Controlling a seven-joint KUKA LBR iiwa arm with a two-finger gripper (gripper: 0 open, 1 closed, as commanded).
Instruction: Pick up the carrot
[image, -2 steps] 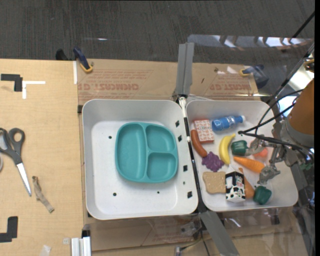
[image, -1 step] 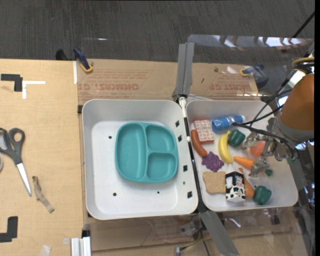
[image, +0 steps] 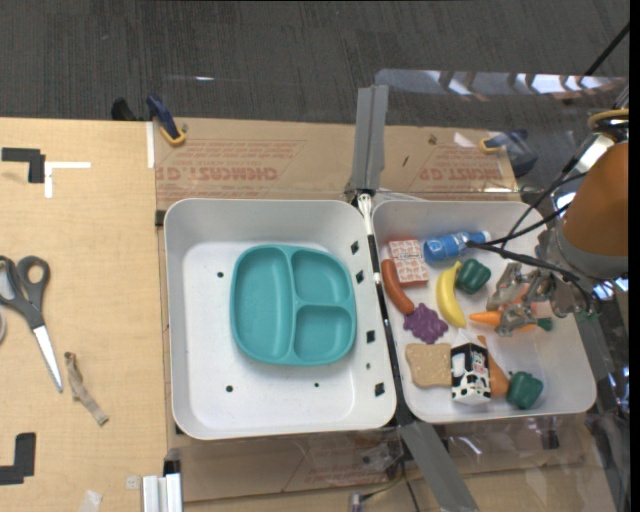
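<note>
The carrot (image: 484, 319) lies level in the right bin (image: 570, 400), right of the banana. Its orange tip pokes out to the left and its green top (image: 544, 323) to the right. My gripper (image: 516, 312) reaches down from the right and covers the carrot's middle. Its fingers are shut on the carrot, which sits between them. The arm's orange band (image: 605, 215) is at the frame's right edge.
Close by in the right bin are a yellow banana (image: 449, 297), two green peppers (image: 472, 275) (image: 524, 389), a cow-print carton (image: 468, 372), toast (image: 430, 366), purple grapes (image: 426, 323), a sausage (image: 396, 286) and a blue bottle (image: 448, 246). A teal divided plate (image: 294, 304) sits in the left bin. Scissors (image: 35, 310) lie on the bench.
</note>
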